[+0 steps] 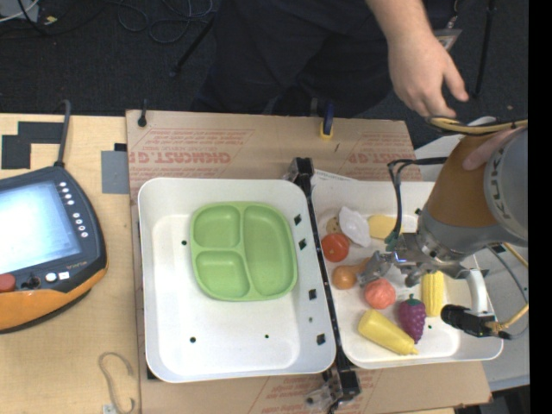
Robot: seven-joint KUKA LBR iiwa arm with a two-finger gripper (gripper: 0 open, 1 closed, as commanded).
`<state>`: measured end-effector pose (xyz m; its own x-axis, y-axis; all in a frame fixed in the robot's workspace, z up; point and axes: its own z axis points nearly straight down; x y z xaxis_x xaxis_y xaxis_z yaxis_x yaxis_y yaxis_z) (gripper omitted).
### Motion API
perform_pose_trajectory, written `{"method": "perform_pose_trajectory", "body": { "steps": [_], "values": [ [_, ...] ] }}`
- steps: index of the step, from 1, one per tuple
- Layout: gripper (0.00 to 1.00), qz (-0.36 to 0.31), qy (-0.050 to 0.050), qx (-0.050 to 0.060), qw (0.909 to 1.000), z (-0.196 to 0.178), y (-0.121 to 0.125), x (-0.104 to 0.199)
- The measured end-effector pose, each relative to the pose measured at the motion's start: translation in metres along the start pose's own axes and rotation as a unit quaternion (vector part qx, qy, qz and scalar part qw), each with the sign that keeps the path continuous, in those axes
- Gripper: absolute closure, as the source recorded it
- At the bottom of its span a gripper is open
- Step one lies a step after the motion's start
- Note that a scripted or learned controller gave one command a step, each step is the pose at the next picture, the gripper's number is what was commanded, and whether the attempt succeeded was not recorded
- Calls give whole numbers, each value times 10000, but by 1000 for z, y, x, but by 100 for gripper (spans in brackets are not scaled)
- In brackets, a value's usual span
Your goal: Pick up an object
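Two fingers (pixel 377 268) seemingly spread, just above the peach (pixel 379 294).

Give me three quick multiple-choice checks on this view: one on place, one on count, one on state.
1. Where does the green tray lie?
A. left bin
B. right bin
C. on the cardboard

2. How many compartments does it have?
A. two
B. three
C. five

3. Where is the tool?
A. over the left bin
B. low among the toy food in the right bin
C. off the bench

Answers: 1 A, it lies inside the left bin. 2 B, two upper and one lower. 3 B, beside the red tomato.
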<state>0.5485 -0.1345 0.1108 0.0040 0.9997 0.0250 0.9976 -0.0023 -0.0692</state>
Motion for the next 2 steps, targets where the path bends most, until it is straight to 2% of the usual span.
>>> {"method": "perform_pose_trajectory", "body": {
  "steps": [1, 2],
  "values": [
    [100, -9, -75, -116, 9999, -6, 7, -3],
    [100, 16, -120, -347, 9993, -51, 11, 2]
  ]
}}
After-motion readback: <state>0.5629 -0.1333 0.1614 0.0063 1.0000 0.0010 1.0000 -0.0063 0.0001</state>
